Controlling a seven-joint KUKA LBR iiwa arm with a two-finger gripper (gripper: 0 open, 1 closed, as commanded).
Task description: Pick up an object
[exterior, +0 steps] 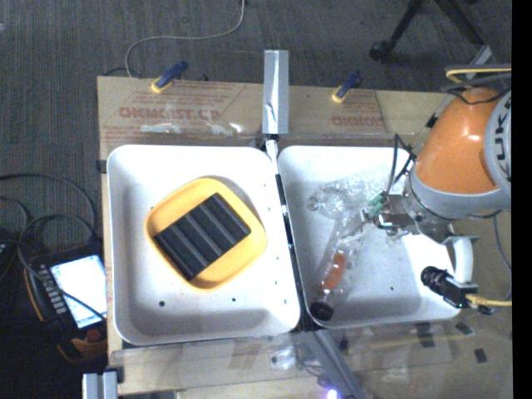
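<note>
Arm (465, 152) reaching from right, wrist angled down, gripper (384, 216) low.

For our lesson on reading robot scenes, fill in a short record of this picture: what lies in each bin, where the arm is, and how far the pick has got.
left bin: a yellow tray with black ridged insert, lying flat
right bin: a clear plastic bottle, lying down, dark cap toward the near edge
arm: over the right bin's far right side
gripper: just above the bottle's upper end
pick: nothing seen lifted

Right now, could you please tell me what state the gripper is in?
Gripper: over the right bin, beside the clear plastic items; open or shut cannot be told.
</note>
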